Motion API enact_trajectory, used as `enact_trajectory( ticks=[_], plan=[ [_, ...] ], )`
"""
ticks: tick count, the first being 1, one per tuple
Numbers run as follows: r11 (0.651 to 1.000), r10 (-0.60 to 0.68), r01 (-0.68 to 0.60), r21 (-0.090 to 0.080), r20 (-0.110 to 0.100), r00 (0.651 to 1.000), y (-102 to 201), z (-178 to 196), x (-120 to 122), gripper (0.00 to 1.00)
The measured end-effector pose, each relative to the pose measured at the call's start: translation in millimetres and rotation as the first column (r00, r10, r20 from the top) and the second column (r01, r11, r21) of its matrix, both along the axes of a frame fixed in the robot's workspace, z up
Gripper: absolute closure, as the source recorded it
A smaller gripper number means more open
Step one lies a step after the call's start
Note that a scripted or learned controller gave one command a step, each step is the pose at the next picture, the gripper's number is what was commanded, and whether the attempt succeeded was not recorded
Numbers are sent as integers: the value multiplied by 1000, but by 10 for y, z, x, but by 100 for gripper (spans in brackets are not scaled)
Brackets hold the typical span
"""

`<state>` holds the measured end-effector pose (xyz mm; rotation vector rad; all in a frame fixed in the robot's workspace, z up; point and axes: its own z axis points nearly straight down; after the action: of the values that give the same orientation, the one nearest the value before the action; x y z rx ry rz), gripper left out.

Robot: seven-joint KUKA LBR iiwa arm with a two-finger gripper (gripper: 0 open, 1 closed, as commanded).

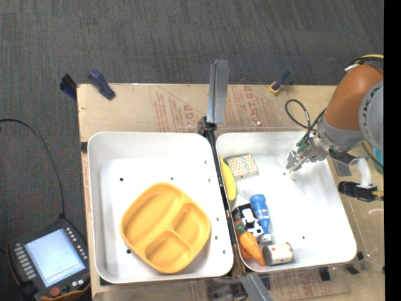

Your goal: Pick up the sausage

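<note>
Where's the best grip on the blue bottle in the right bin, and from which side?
Probably the upper body of the blue bottle, from straight above, closing across its width. It lies flat on its side, so the width is the narrow span; its lower end is crowded by the carrot and a small can.

Right bin (326,187) is wide open on its right half; clutter like the blue bottle (260,211) and carrot (252,246) hugs the lower-left wall.
</note>
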<state>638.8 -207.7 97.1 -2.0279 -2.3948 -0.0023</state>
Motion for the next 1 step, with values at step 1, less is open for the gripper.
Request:
enact_trajectory(
  ticks=[1],
  plan=[
    [892, -453, 453, -4, 1, 892, 97, 832, -66, 100]
  ],
)
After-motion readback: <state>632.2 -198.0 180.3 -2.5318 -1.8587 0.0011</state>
